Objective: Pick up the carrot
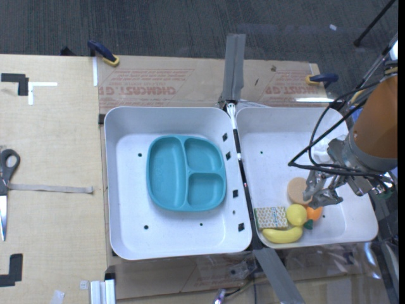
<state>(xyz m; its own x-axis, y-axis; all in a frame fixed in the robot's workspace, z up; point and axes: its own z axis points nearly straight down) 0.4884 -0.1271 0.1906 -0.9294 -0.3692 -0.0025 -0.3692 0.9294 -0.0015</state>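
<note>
From above the bench, the gripper (318, 197) hangs low in the right bin (272, 138), near that bin's front right part, with the grey arm (373, 122) and its orange band coming in from the right and black cables looping beside it. How the gripper is set I cannot tell; the metal parts overlap too much against the clutter below.

Right under its tip and slightly toward the front lies the carrot (312, 213), a small orange piece of which just a bit shows, touching or nearly touching the gripper. Nothing shows it being pinched. Just left of the carrot sits a lemon (295, 215), and in front of that a banana (282, 235) lies along the bin's front wall. Left of the lemon is a small patterned square block (271, 217). A round tan disc (297, 188) rests just left of the gripper, partly covered by it.

Well off to the gripper's left, the left bin (120, 189) holds 1 teal plate (186, 172) with 3 compartments. Farther left, on the bench (50, 144), lie scissors (6, 176).
</note>
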